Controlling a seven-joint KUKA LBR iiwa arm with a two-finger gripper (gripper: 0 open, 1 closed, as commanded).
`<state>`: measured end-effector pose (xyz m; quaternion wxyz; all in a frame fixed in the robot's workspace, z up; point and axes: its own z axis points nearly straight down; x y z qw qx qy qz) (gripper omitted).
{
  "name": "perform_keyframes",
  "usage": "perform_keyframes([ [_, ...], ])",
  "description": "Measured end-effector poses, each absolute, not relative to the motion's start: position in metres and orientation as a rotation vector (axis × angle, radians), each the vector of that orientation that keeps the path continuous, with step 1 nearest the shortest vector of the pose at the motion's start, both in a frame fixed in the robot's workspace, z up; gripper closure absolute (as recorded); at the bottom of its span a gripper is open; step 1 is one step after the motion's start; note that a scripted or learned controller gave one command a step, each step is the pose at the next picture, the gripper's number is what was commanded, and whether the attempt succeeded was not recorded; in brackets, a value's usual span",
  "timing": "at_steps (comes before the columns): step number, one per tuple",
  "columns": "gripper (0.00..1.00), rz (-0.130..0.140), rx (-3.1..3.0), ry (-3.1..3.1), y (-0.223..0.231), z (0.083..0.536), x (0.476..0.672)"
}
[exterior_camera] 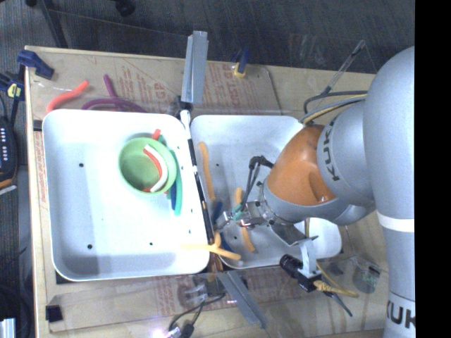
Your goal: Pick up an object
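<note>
So the arm (pixel 366 153) is bent way down into the right bin (pixel 232 129), and its orange band (pixel 299 174) covers a big chunk of that bin's floor. The gripper (pixel 239 217) sits low near the divider between the two bins, but honestly I can't tell if the fingers are wide or closed, it's all a tangle of metal and cable down there.

Stuff crowding the gripper: an orange stick (pixel 204 164) lies along the divider just above it, another short orange piece (pixel 248 239) sits right below it, and a yellowish stick (pixel 211 247) pokes across the divider's lower end into the left bin (pixel 77 210). Something blue and green is jammed in right beside the gripper too, too small to make out.

Over the divider, the left bin has a green bowl (pixel 144 166) with a red-and-white curved strip (pixel 163 162) on its rim and a green strip (pixel 178 192) running down beside it. Well away from the gripper.
</note>
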<state>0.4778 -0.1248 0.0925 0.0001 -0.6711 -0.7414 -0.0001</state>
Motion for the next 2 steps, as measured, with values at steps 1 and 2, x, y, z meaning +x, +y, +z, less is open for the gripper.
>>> perform_keyframes([
  [1, 1.00, 0.002, -2.105, -2.337, -0.126, 0.103, 0.479],
  [2, 1.00, 0.000, -2.204, -2.238, -0.127, 0.268, 0.520],
])
